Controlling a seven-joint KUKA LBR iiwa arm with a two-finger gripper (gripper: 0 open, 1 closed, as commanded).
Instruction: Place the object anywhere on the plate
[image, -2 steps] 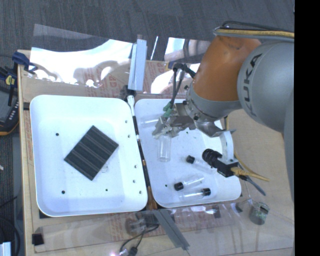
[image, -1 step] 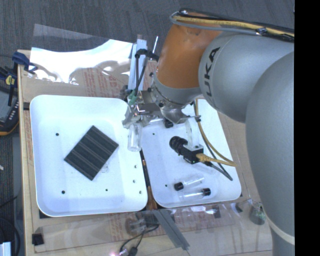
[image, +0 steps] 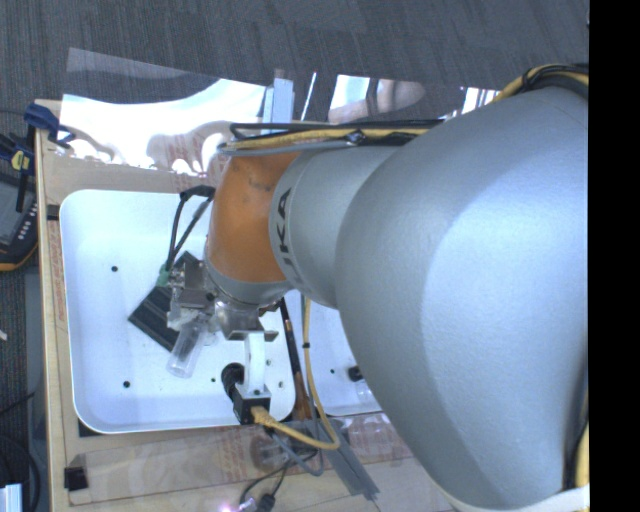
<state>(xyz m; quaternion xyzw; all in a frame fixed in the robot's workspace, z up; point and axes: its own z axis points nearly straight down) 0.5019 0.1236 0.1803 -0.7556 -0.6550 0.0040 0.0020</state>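
My grey arm with its orange band (image: 245, 225) reaches from the right and covers most of the view. The gripper (image: 190, 340) hangs low over the left white bin (image: 95, 300), in its middle part. A flat dark object (image: 150, 312) lies tilted on the bin floor, right against the gripper's left side and partly under it. A pale translucent piece (image: 184, 356) sticks out below the gripper toward the bin's front; I cannot tell whether it belongs to the gripper or is a separate thing. The arm hides any plate.
The arm hides the right bin almost fully. Black and yellow cables (image: 285, 425) run from the wrist across the wooden front ledge (image: 160, 465). A shiny back wall (image: 150, 125) borders the left bin's far side.
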